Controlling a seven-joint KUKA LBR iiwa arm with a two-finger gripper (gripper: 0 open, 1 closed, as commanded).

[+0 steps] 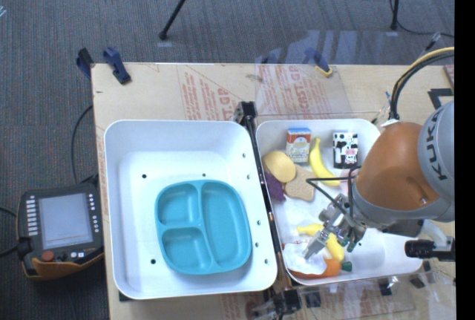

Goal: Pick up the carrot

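One orange carrot [327, 269] with green end lies under tool [334, 237]

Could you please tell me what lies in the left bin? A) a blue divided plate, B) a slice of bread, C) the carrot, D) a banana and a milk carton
A: the blue divided plate lies in the left bin, while the banana, the carton, the bread and the carrot are all in the right bin.
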